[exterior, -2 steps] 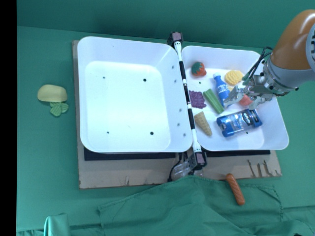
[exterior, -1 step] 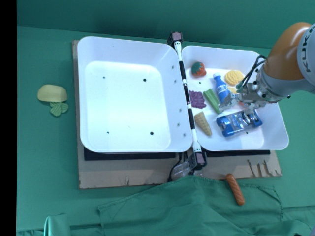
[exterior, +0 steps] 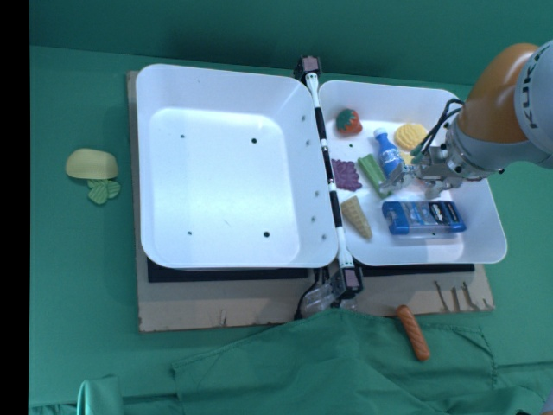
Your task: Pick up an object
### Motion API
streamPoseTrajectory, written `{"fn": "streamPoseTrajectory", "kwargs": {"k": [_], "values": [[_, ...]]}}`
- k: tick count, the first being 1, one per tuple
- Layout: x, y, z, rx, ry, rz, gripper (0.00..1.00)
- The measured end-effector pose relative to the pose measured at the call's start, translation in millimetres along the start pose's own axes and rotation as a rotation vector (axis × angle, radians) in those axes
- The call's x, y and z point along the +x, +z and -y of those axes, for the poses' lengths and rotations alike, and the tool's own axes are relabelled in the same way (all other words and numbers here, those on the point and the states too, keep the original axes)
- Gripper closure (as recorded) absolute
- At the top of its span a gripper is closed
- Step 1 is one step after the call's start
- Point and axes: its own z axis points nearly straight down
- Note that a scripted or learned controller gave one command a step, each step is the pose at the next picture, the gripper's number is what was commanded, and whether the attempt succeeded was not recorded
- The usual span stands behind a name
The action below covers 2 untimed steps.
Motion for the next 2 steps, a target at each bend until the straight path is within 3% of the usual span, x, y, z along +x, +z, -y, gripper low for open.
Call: {"fn": "streamPoseTrajectory", "kwargs": {"k": [1,2], "values": [[0,-12,-1,-0.004,0.005,-0.001,1.0],[-5,-77,-7,0.021,0.0,-0.007,1.0]]}}
